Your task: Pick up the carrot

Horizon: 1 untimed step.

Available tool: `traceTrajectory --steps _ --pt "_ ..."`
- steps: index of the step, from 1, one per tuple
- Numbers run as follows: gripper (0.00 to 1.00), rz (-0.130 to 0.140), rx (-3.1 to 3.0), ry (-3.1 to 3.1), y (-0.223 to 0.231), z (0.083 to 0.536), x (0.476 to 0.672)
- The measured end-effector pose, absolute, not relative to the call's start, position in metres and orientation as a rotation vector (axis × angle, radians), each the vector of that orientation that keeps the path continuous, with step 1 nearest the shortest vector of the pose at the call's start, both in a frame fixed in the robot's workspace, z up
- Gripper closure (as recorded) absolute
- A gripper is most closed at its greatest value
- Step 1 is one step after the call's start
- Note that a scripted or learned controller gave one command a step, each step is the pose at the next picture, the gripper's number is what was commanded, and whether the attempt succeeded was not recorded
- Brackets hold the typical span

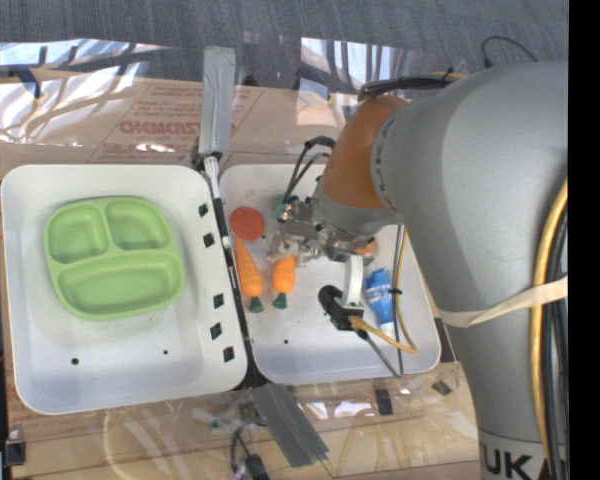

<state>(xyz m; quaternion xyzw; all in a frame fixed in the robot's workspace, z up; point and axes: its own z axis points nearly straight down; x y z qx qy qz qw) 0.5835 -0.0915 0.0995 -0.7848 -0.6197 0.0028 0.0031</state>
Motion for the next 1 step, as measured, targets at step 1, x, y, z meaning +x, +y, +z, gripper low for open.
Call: traceTrajectory --steps 1 --pt "1.0 0.001 -2.192 -2.248 -0.0265 0.1919 0.6125"
